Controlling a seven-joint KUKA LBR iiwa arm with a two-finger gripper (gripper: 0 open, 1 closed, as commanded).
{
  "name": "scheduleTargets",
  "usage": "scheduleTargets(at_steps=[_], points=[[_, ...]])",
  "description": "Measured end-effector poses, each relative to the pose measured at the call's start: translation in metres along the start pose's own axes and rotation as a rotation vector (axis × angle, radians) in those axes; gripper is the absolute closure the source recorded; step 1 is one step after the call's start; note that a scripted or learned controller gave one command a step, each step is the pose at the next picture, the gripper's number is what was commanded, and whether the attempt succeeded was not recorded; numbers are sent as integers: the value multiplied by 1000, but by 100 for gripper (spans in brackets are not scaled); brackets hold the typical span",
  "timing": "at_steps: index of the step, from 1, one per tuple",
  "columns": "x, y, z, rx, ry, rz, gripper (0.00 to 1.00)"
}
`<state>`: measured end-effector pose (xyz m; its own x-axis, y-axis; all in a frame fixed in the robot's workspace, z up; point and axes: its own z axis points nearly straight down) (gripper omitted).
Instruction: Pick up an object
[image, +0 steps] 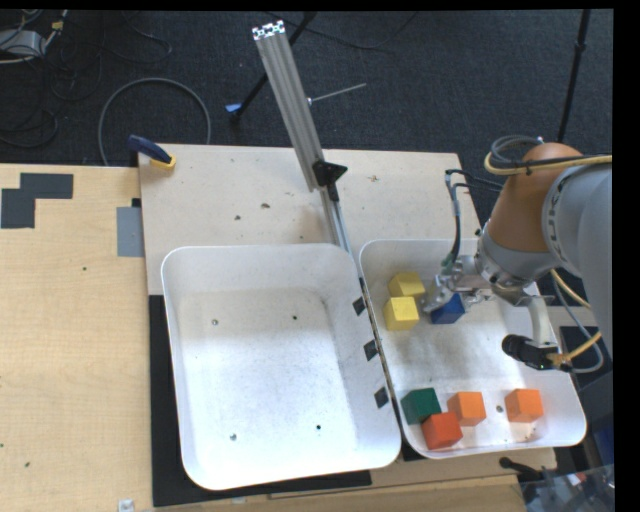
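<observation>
In the right bin (560, 425), my gripper (446, 292) is low at a small blue block (449, 309) near the bin's middle. The block sits right at the gripper's tip, partly covered by it. Two yellow blocks (405, 286) (401, 313) lie just left of the blue one, close to the bin's left wall. Along the front of the bin lie a green block (420, 404), a red block (441, 431) and two orange blocks (468, 406) (524, 404).
The left bin (190, 300) stands beside the right one, with black clips (370, 350) along the shared wall. A slanted aluminium post (295, 105) rises behind the bins. The arm's grey and orange body (545, 215) hangs over the right bin's back right.
</observation>
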<state>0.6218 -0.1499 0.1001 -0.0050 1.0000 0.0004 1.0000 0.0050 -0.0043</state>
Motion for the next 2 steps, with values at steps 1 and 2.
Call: scheduleTargets(at_steps=[1,2], points=[[88,30,-95,-11,2,-2,100],[193,7,-89,2,3,-1,100]])
